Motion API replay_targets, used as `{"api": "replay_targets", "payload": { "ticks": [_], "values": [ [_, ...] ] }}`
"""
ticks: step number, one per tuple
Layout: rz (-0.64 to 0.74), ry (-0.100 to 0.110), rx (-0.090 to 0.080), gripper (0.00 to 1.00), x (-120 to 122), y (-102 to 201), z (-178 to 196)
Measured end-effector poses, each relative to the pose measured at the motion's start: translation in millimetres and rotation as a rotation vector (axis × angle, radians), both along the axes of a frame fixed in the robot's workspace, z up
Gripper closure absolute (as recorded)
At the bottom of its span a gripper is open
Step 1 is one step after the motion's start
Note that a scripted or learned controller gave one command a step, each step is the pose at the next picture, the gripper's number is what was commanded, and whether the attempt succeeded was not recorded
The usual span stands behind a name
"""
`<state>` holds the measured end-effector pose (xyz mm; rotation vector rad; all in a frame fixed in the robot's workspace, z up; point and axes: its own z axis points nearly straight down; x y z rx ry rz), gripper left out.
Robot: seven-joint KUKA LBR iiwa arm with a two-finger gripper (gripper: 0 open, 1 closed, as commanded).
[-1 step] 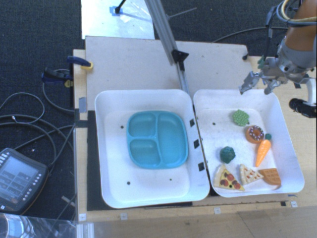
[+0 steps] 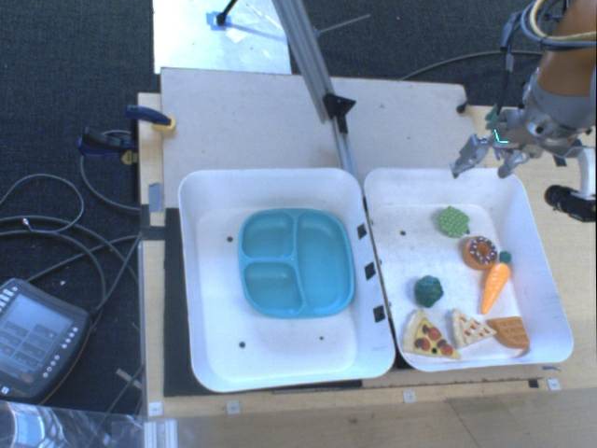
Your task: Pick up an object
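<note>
The right bin (image 2: 401,194) holds several toy foods: a light green piece (image 2: 454,221), a sprinkled donut (image 2: 479,251), an orange carrot (image 2: 494,285), a dark green broccoli (image 2: 429,290), a pizza slice (image 2: 428,336), a waffle wedge (image 2: 470,329) and a brown pastry (image 2: 510,332). My gripper (image 2: 487,160) hangs above the bin's far rim, well behind the light green piece. Its two fingers are spread apart with nothing between them.
The left bin (image 2: 210,353) carries a blue divided plate (image 2: 296,261). A slanted metal pole (image 2: 308,49) crosses the back of the bench. Cables and a teach pendant (image 2: 35,339) lie on the floor at the left.
</note>
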<state>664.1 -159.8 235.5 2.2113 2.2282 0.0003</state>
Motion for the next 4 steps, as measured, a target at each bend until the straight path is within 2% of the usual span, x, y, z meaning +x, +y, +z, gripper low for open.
{"api": "replay_targets", "payload": {
  "ticks": [1, 3, 4],
  "values": [
    [-0.005, 0.005, 0.001, 0.0, -5, -1, -62],
    [-0.003, 0.003, 0.001, 0.0, -7, 4, -147],
    [-0.002, -0.003, 0.0, 1.0, -5, 4, -132]
  ]
}}
